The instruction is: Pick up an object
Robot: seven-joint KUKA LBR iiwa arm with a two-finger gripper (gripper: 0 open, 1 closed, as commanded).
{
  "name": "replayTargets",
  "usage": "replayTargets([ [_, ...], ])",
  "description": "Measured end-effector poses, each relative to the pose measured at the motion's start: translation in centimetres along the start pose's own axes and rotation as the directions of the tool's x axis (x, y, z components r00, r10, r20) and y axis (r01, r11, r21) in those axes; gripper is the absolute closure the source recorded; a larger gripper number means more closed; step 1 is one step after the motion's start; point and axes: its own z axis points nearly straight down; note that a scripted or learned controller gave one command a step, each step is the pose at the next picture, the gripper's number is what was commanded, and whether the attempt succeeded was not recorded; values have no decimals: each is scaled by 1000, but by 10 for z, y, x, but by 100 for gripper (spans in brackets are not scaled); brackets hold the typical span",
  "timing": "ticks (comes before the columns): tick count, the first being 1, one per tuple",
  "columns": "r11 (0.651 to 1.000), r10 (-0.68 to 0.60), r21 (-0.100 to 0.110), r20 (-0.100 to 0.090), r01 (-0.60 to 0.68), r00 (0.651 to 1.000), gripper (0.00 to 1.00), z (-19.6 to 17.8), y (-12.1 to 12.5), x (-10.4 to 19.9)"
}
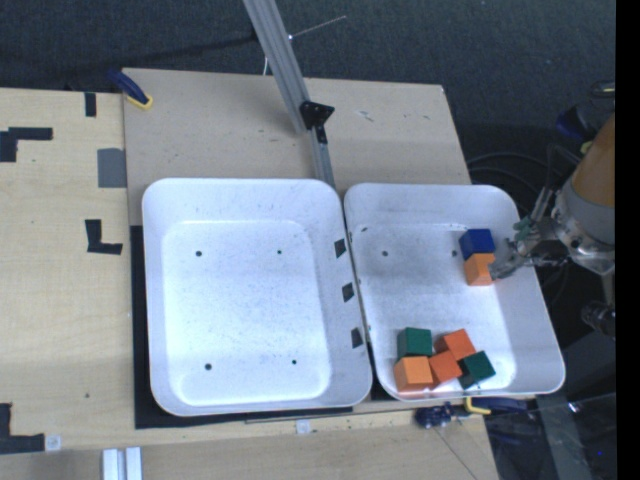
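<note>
The right bin [440, 208] holds several small cubes. A blue cube [477, 240] and an orange cube [480, 269] lie together near its right wall. A cluster sits at the front: a green cube [414, 342], orange cubes [413, 372] [458, 345] and a dark green cube [477, 368]. My gripper [518, 251] reaches in over the bin's right rim. Its tip is just right of the orange cube by the wall, very close to it. No cube is visibly lifted.
The left bin [240, 193] lies beside the right one on the wooden bench. A slanted metal pole [285, 58] rises from behind the bins. A blue-and-yellow clamp [450, 413] sits at the right bin's front edge.
</note>
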Motion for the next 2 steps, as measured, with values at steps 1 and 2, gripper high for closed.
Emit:
replayTargets([
  [1, 1000, 0, -2, 1, 0, 1000, 100, -53, 1, 0],
  [2, 1000, -5, 3, -3, 5, 1000, 100, -56, -6, 55],
])
